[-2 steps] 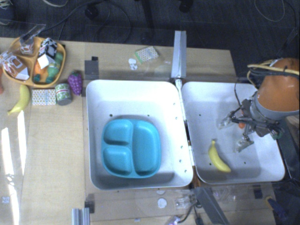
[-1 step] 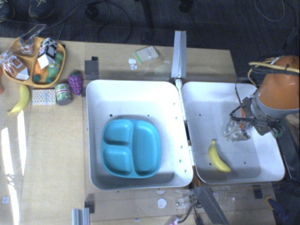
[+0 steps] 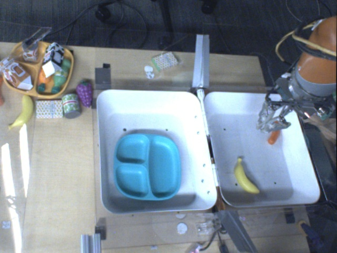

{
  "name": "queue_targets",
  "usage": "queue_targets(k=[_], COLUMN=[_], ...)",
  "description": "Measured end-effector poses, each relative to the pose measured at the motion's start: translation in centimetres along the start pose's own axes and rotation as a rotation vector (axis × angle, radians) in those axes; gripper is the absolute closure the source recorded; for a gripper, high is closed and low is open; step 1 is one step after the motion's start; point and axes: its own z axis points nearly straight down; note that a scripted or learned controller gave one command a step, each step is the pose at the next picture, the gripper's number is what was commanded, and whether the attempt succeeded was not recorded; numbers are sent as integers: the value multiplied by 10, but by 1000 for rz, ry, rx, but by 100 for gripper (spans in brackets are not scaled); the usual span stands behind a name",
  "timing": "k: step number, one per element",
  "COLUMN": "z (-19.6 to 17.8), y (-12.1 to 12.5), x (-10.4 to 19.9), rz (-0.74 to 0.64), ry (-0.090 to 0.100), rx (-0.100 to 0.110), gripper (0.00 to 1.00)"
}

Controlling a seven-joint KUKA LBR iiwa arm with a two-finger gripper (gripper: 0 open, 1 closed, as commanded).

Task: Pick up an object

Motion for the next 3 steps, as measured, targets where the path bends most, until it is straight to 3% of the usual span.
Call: queue_targets(k=[1,2,3], z=[0,113,23], y=[0,-9,-74], x=[0,42,2], rz=[1,-17,-329], ry=[0,2,-1], rx=[0,-1,0], gripper=[0,0,0])
